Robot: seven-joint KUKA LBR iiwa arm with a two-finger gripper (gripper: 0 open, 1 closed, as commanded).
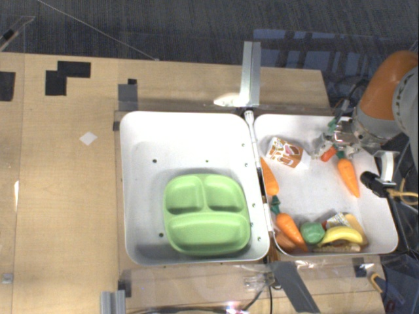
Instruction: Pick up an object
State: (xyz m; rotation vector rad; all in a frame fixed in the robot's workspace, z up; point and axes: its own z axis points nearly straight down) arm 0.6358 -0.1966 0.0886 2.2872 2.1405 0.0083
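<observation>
— Where's the carrot (347, 176)?
— Right bin (308, 191), far side, its top touching the end effector (335, 142) (finger spread: can't tell).
— Else?
— Packet (285, 152), banana (343, 235), two more carrots (289, 228); green tray (206, 214) in the left bin (141, 175).

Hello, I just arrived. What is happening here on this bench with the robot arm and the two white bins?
A grey robot arm reaches in from the right over the right bin, which holds toy food. Its gripper is low at the bin's far side, right at the top end of a carrot; whether it grips anything cannot be told. Another carrot, a small printed packet and a banana lie nearby. The left bin holds a green divided tray.
</observation>
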